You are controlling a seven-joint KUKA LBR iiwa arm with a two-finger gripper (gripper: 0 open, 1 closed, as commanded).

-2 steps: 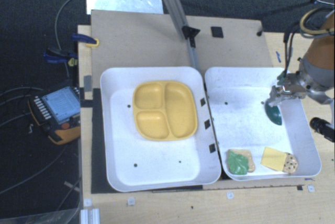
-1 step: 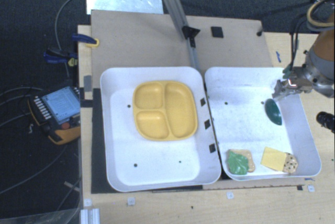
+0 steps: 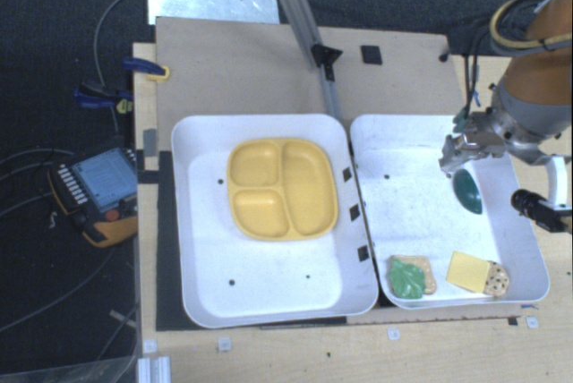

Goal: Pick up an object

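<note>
Camera view: gripper is poised by the right bin's far right edge, above a green object; its grip cannot be told; nothing is seen lifted.

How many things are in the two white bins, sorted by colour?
Yellow: 2, the divided plate in the left bin and the cheese wedge in the right bin.
Green: 2, the dark green piece below the gripper and the green-topped toast.
Total: 4
</note>
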